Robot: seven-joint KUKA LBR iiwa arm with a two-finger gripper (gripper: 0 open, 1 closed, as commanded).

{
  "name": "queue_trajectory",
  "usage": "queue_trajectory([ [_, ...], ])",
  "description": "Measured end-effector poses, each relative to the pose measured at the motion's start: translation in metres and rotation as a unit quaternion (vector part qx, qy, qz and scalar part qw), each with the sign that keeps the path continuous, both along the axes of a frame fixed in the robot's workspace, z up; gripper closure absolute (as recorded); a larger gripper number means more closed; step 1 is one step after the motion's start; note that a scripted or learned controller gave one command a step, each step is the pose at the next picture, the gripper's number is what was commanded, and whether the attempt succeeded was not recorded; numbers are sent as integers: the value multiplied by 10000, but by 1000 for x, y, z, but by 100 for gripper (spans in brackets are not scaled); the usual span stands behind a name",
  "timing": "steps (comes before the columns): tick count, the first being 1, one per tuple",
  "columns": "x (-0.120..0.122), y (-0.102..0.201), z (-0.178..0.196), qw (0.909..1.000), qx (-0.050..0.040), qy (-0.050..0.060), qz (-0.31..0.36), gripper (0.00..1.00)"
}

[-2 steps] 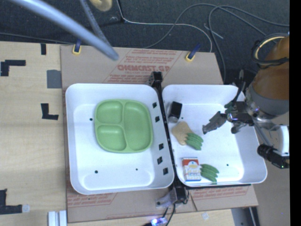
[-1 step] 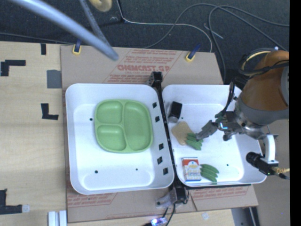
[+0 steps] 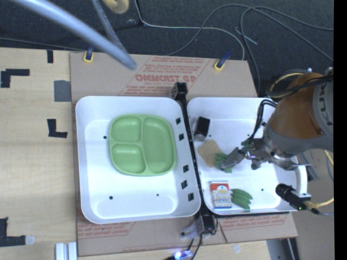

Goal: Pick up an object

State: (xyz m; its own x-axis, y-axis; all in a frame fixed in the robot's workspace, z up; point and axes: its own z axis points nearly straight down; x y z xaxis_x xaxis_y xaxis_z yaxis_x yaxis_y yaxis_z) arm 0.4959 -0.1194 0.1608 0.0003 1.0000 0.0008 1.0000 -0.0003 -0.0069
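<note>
Jaws (image 3: 230, 160) are hovering low in the right bin (image 3: 238, 104), near its left wall, tips at a small green object (image 3: 221, 160) beside a tan piece (image 3: 208, 150); spread or pinching, cannot tell. Approx. centring over the green one before closing is looking wise.

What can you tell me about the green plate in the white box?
The green plate is pale green and looks like smooth plastic. It is a rounded square, split by raised ridges into three sections: two smaller ones on the left and one longer one on the right. It lies flat, right side up, in the middle of the left bin. No food or other thing shows in its sections. Nothing touches it but the bin floor beneath it.
</note>
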Motion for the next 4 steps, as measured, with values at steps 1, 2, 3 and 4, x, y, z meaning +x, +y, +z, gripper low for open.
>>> queue_trajectory([
  [1,-7,3,-46,10000,4,4,2,0],
  [2,-6,4,-34,10000,5,-11,12,100],
  [3,0,-2,13,10000,-10,-51,4,100],
  [4,1,-2,41,10000,-7,-44,6,100],
])
